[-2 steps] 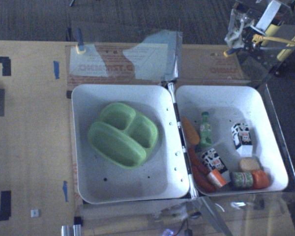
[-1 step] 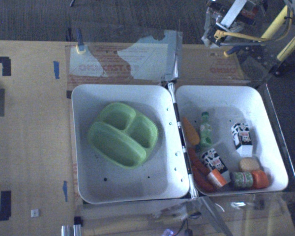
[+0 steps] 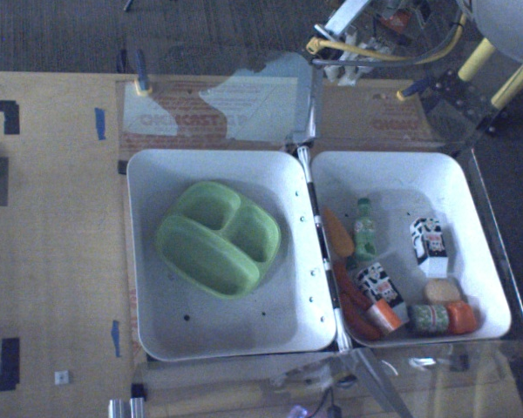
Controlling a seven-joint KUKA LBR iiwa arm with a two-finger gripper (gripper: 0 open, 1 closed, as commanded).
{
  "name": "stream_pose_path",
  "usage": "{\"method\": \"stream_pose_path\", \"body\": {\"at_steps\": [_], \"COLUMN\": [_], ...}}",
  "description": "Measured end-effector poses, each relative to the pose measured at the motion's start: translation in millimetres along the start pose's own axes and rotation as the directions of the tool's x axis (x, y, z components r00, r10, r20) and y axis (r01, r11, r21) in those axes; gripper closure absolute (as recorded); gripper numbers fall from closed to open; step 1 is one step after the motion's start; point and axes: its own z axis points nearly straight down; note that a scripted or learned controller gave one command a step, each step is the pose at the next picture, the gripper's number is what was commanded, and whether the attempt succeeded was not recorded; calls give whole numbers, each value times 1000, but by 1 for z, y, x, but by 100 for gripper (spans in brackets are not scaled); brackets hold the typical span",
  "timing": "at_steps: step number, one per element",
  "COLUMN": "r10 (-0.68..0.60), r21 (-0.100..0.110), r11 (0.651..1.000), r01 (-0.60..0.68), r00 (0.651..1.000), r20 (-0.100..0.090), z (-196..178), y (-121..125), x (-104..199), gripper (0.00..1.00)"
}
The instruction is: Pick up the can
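The can (image 3: 430, 319) is small, with a green label, and lies on its side in the near right corner of the right bin (image 3: 392, 174). It rests against an orange-red piece (image 3: 464, 318) on its right. My gripper (image 3: 336, 55) hangs high beyond the far edge of the bins, over the gap between them and well away from the can. A yellow cable runs along the wrist.
The right bin also holds a green bottle (image 3: 364, 229), a carrot (image 3: 338, 233), two cow-print cartons (image 3: 429, 244) (image 3: 379, 287), a red pepper (image 3: 353, 307) and a bread roll (image 3: 442, 290). A green divided plate (image 3: 218, 238) lies in the left bin (image 3: 157, 320).
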Motion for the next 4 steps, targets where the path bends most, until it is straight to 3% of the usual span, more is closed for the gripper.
{"method": "stream_pose_path", "body": {"at_steps": [1,2,3,4], "r10": [-132,-38,38,34], "r21": [5,1,2,0], "r11": [991,999,999,999], "r01": [132,38,-38,-34], "r00": [991,999,999,999], "r20": [3,1,1,0], "z": [33,0,7,-4], "y": [-39,-79,-58,-59], "x": [-3,1,64,66], "gripper": [100,100,100,100]}}
